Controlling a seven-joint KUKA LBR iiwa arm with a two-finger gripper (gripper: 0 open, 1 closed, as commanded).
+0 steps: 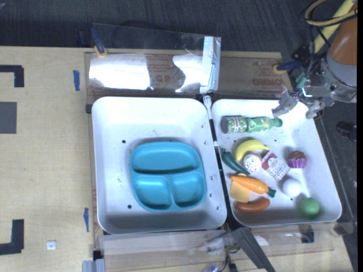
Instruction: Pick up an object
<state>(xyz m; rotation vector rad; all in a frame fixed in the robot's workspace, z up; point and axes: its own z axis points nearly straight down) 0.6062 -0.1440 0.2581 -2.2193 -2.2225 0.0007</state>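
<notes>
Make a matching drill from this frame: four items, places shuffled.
Items:
1. blue divided tray
2. green bottle
3. green ball
4. purple cupcake

Places:
A. lying on its side along the far edge of the right bin
B. near right corner of the right bin
C. middle of the left bin
D. right side of the right bin, just beyond the white egg

Pairs: 1-C, 2-A, 3-B, 4-D
</notes>
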